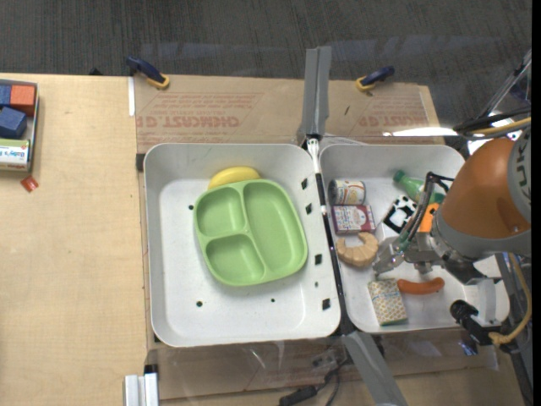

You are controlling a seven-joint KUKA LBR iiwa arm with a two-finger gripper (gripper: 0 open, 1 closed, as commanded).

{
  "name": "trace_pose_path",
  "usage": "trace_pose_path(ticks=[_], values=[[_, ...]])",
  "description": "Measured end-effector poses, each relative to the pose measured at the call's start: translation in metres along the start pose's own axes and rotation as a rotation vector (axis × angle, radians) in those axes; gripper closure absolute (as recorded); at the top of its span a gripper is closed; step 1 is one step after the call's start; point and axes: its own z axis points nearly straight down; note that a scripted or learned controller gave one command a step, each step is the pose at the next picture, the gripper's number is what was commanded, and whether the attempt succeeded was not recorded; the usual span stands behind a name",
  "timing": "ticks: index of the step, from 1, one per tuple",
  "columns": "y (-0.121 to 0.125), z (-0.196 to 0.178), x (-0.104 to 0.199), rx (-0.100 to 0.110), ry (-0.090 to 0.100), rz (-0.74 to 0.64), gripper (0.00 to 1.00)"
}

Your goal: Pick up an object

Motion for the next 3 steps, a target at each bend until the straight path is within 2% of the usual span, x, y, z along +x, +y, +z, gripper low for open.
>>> trace_pose_path(ticks=[1, 3], values=[[0.0292, 0.0012, 0.0253, -0.001, -0.001, -0.002, 0.00], [0.0344, 0.0004, 0.0280, -0.001, -0.001, 0.000, 0.00]])
